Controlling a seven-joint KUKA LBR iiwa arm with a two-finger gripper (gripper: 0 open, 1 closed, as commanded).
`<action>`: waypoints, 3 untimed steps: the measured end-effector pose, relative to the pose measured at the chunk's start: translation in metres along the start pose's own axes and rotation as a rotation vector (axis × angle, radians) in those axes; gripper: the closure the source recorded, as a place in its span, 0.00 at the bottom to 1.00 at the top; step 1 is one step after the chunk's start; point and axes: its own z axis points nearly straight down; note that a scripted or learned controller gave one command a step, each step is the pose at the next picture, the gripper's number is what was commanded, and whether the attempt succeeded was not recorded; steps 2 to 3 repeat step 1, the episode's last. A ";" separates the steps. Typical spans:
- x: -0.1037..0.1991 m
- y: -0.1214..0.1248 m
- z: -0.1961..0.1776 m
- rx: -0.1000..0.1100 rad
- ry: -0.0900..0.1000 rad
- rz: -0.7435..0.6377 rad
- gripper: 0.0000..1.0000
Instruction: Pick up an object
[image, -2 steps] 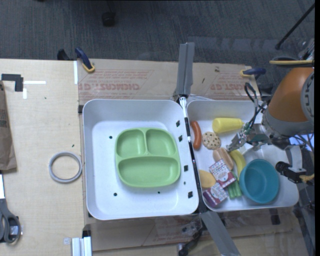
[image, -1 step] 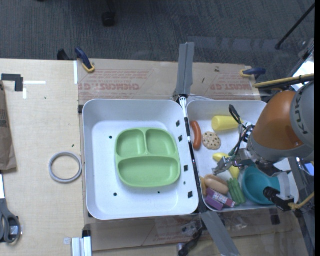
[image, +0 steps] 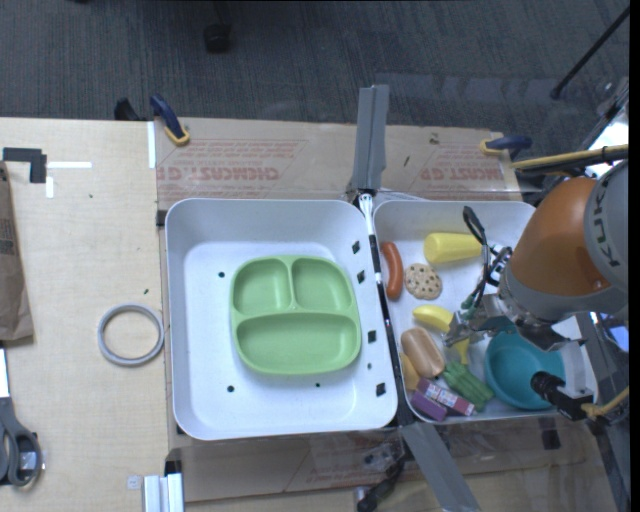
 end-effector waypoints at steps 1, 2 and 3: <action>0.067 0.029 -0.095 -0.001 -0.001 0.088 1.00; 0.067 0.029 -0.095 -0.001 -0.001 0.088 1.00; 0.067 0.029 -0.095 -0.001 -0.001 0.088 1.00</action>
